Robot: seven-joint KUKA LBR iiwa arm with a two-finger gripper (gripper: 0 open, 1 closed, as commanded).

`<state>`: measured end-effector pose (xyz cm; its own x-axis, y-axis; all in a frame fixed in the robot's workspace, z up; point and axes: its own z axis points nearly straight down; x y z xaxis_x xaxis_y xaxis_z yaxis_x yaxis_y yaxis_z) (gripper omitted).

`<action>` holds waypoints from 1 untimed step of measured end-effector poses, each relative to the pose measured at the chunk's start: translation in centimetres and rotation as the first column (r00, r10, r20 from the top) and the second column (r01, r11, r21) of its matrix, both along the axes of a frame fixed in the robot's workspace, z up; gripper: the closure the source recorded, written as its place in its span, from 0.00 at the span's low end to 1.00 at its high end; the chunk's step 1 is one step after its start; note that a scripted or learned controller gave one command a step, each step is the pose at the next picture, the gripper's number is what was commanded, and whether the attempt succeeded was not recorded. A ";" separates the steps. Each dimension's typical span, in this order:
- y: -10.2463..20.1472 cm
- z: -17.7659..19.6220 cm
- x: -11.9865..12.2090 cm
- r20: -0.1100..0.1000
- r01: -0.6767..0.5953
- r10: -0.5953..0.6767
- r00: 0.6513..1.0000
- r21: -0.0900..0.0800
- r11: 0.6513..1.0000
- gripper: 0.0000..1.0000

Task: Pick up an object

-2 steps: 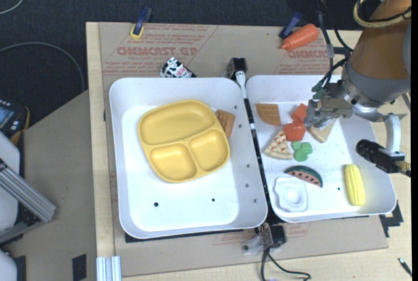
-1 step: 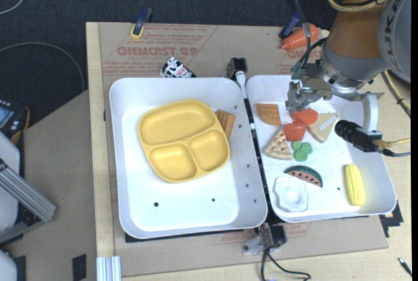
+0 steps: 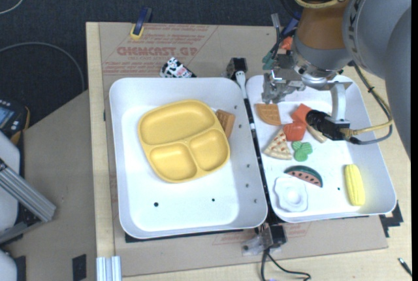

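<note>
White bins: we see the left bin (image 3: 127, 168) and the right bin (image 3: 377, 155) side by side, their long walls touching, on the bench (image 3: 98, 51), which carries a brown printed sheet
Arm: the grey arm (image 3: 385, 18) with its orange band reaches in from the right, above the far end of the right bin
Gripper: the gripper (image 3: 275, 91) hangs over the far left corner of the right bin; we cannot tell whether it is open or closed
Toast slice: an orange-brown toast slice (image 3: 267, 114) lies flat just below the gripper, near the wall shared with the left bin
Red pieces: two red pieces (image 3: 297, 123) sit just right of the toast slice
Pizza slice: a pizza slice (image 3: 279, 146) lies nearer us than the toast slice, with a green piece (image 3: 302, 152) just beside it
Watermelon slice: a watermelon slice (image 3: 305, 176) lies near the bin's middle, with a white piece (image 3: 290, 196) just beside it toward the near wall
Corn cob: a yellow corn cob (image 3: 354, 184) lies well apart from the gripper, by the near right side
Yellow plate: a three-part yellow plate (image 3: 183, 140) rests in the left bin, with a tan wafer (image 3: 225, 121) touching its right rim
</note>
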<state>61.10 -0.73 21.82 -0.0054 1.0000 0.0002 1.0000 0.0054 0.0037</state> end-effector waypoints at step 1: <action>3.9 1.7 3.0 0.002 -0.001 0.001 1.000 0.001 1.000 1.00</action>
<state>64.13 3.17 23.55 -0.0059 1.0000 0.0014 1.0000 0.0059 0.0060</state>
